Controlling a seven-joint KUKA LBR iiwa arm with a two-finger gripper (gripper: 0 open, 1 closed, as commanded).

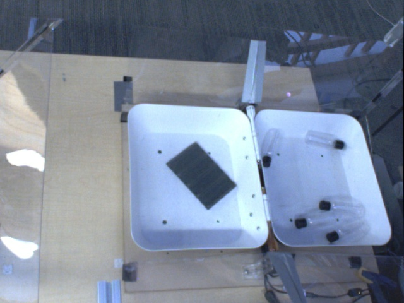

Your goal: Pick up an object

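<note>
Two shallow bins sit side by side on a bench (pixel 76 188), their inner edges touching, with an upright post (pixel 254 71) rising just behind the seam. In the left bin (pixel 145 226) a flat rectangular pad (pixel 201 175) lies alone near the middle, turned at a slant. In the right bin (pixel 360 137) lie several capped tubes: one (pixel 269 147) by the left wall, one (pixel 324 140) toward the back, and a cluster of three (pixel 328 219) near the front.
</note>
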